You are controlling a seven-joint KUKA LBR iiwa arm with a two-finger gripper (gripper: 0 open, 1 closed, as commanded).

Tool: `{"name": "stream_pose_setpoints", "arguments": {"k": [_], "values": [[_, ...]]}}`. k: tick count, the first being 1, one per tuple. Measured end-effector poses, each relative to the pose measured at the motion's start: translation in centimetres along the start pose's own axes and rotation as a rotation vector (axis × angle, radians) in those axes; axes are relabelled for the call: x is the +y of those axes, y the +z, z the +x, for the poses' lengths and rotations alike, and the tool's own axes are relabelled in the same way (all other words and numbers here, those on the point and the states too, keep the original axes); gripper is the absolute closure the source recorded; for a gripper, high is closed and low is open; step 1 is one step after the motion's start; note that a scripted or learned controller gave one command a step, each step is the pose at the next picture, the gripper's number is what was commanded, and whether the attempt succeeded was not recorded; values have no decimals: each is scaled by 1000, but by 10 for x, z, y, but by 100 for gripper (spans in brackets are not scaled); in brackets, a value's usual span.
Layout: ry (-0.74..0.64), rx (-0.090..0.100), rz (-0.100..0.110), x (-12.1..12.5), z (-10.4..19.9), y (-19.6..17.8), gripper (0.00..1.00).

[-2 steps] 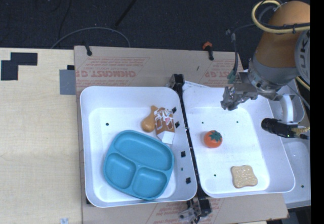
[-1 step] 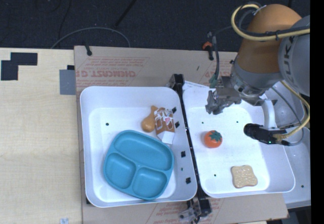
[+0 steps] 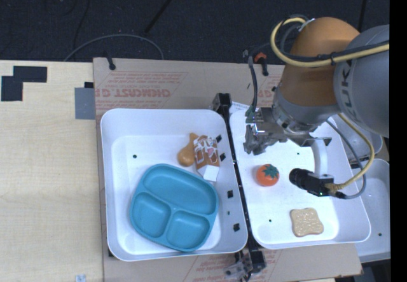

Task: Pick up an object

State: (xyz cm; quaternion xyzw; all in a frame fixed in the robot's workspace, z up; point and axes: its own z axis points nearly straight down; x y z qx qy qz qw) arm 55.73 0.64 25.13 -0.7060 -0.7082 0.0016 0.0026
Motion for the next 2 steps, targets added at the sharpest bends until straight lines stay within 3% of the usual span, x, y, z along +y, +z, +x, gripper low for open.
{"name": "stream_pose_setpoints", "arguments": {"k": [2], "values": [[-1,0,2,-38,89,23,100]]}}
